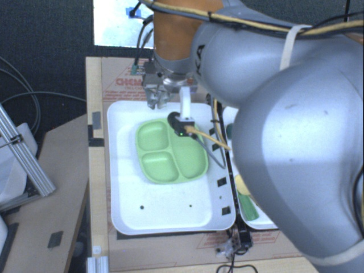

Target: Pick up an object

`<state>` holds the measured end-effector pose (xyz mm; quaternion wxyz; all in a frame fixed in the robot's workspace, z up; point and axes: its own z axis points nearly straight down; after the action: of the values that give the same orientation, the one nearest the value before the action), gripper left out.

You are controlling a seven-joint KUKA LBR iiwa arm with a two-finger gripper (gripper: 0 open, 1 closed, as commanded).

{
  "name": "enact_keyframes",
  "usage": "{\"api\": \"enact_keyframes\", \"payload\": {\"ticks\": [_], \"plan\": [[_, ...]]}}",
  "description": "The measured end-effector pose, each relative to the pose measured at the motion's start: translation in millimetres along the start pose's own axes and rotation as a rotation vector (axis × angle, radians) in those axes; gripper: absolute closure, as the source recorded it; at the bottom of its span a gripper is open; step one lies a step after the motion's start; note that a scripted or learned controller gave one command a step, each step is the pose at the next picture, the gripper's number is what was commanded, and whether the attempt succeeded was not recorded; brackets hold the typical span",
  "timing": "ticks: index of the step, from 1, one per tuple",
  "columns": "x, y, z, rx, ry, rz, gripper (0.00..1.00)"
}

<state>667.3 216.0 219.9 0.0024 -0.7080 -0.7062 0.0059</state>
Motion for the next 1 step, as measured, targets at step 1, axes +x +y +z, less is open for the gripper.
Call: {"api": "enact_keyframes", "payload": {"ticks": [1], "plan": [[0.0, 1.1, 23.7, -0.011, 0.005, -0.003, 1.00]]}}
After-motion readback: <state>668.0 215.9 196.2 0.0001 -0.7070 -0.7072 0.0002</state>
